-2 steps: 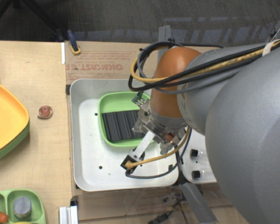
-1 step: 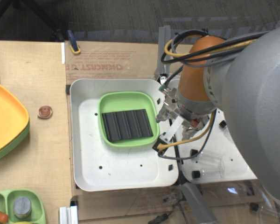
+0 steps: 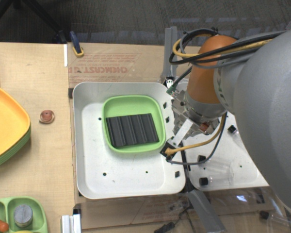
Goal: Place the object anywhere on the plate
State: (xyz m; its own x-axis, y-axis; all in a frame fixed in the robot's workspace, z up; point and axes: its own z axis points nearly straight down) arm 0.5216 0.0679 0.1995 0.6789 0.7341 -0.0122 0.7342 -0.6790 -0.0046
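Note:
A green square plate point(image 3: 134, 104) sits in the left white bin point(image 3: 121, 181), toward its back. On the plate lies a flat black ridged object point(image 3: 131, 130), covering most of the plate's floor. My gripper point(image 3: 180, 128) hangs over the wall between the two bins, just right of the plate's right rim, below the orange band point(image 3: 209, 76). Nothing shows held under it. The bulk of the grey arm point(image 3: 266, 106) hides much of the right bin.
The right bin point(image 3: 242, 176) holds a clear plastic piece point(image 3: 222, 172) near its front. Yellow plates point(image 3: 7, 125) are stacked at the far left, beside a small reddish knob point(image 3: 47, 116). A green compartment tray point(image 3: 14, 215) sits at the front left.

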